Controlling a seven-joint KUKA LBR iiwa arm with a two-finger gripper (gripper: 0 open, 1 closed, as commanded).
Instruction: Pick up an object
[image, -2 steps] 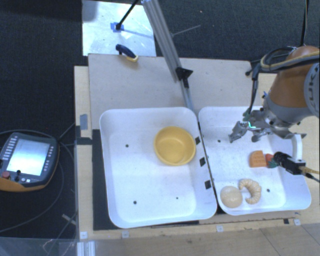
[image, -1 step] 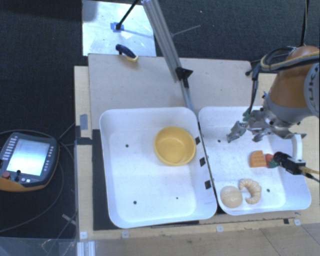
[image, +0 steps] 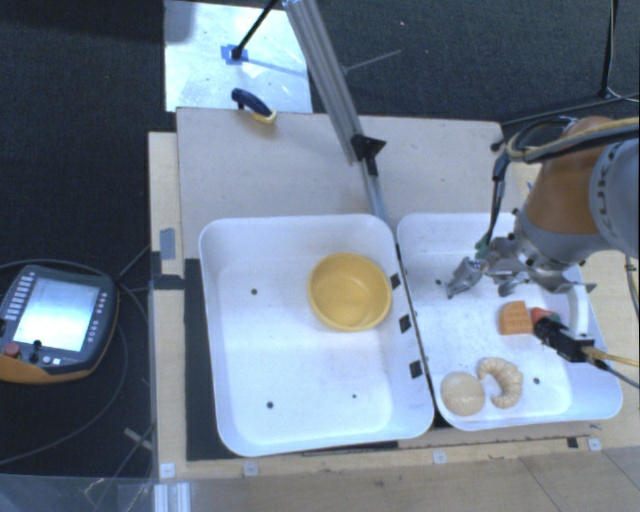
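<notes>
I assess this as a robotics laboratory; a grey industrial arm (image: 590, 190) with an orange band reaches in over the desk (image: 290, 165); two shallow white bins (image: 215, 330) sit side by side on it; a handheld teach pendant (image: 55, 320) with a lit screen lies on dark carpet (image: 70, 120) to the left, its cable trailing; a slanted metal pole (image: 325, 70) rises behind the desk; loose cables hang by the arm's wrist.
</notes>
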